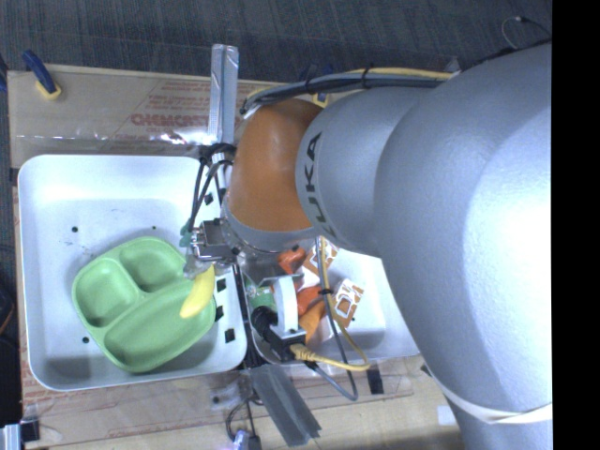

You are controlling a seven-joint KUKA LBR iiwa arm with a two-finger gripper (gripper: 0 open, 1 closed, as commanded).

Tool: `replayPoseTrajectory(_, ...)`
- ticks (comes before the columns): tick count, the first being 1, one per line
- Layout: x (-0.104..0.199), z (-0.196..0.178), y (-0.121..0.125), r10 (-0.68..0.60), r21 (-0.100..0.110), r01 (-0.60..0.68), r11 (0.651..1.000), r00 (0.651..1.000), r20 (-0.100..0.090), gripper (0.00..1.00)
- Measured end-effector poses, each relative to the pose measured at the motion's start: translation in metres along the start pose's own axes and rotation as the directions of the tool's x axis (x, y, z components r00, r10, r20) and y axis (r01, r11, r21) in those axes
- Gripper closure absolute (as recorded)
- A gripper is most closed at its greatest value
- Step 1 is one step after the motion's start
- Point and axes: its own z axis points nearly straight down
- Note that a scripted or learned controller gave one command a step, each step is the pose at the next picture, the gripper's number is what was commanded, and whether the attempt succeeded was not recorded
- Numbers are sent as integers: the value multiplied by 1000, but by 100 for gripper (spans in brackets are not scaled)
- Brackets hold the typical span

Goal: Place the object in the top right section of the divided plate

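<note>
1 yellow banana-shaped object (198, 294) at green divided plate's (122, 322) right rim.

2 bins (37, 251), 1 plate (122, 312), 1 banana (198, 294).

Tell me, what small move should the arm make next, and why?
Probably a short shift left and toward the top of the view. The yellow object sits at the green divided plate's right rim, by the large lower section, below the top right section. Whether the gripper holds it is unclear.
</note>
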Motion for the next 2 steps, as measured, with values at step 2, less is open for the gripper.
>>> replayPoseTrajectory(2, 19, 28, 25, 228, 3, -228, 974, 974, 0, 100)
